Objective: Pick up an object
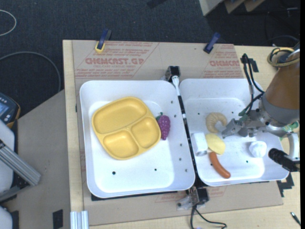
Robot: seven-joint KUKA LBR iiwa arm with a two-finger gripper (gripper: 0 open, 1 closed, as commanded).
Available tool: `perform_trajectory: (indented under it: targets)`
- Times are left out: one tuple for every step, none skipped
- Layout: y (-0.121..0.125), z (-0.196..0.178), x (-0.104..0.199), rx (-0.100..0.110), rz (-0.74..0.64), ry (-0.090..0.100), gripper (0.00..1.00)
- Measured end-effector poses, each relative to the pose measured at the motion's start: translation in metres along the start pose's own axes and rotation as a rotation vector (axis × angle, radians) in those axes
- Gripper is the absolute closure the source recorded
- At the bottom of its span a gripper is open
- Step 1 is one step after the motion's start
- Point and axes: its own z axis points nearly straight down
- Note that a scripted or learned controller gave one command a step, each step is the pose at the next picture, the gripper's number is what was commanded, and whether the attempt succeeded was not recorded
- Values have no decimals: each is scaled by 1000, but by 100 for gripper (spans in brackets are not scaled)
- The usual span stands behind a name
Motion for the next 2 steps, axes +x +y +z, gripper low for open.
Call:
perform_trajectory:
  targets:
    - [0, 47, 64, -25, 2, -16, 0]
    - [0, 37, 64, -24, 3, -11, 100]
